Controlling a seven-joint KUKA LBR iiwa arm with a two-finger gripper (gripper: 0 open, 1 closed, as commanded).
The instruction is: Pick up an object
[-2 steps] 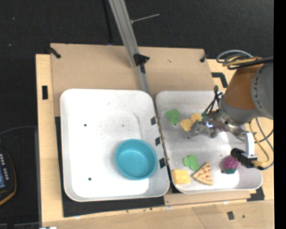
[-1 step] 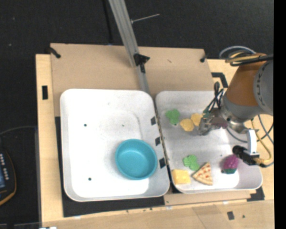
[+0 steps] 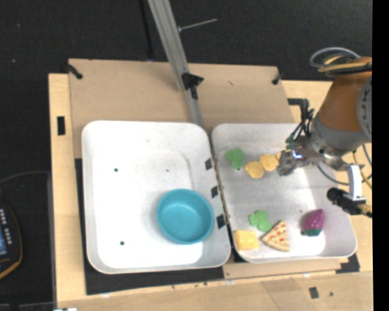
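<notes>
My gripper [image 3: 286, 162] hangs low over the right bin [image 3: 266, 135], just right of two small yellow pieces [image 3: 262, 166] that lie side by side. A green piece [image 3: 235, 157] lies to their left. Along the bin's front lie a green leafy piece [image 3: 259, 219], a yellow block [image 3: 246, 240], a pizza slice [image 3: 277, 236] and a purple grape bunch [image 3: 312, 221]. A blue bowl [image 3: 183, 216] sits in the left bin [image 3: 129, 154] near its front right corner. The arm's wrist hides the gripper's tips.
A grey metal pole [image 3: 172, 44] slants from the top down to the gap between the bins. A black handheld pendant [image 3: 0, 235] lies off the bench at the left. Brown board [image 3: 175, 89] runs behind both bins.
</notes>
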